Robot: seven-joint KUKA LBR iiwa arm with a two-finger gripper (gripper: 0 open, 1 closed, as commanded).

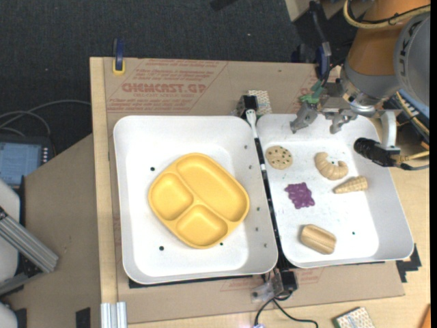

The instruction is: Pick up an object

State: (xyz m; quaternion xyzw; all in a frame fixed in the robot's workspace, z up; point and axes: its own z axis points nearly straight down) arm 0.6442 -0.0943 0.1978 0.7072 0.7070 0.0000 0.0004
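Looking down from above, I take the purple grape cluster in the right bin as my landmark. Nearest me, below and just right of it, a tan bread roll lies with its long axis running left to right, tilted a little down to the right. The grape cluster itself is small, flat and dark purple, roughly square, near the middle of that bin. To its right lies a waffle cone, pale yellow-brown and ribbed, its long axis nearly level, the narrow tip pointing left and the wide end right. Just above the cone, up and right of the grapes, a golden croissant curls with its open side facing down and right. Up and left of the grapes sits a round chocolate chip cookie, lying flat.

Well left of the grapes, the left bin holds a yellow divided plate with three compartments, turned at a slant, touching nothing else.

Farthest off, above the grapes at the far rim of the right bin, my claw hangs with its two fingers spread wide apart and nothing between them. It touches none of the items. Both bins rest on the desk, covered with brown board.
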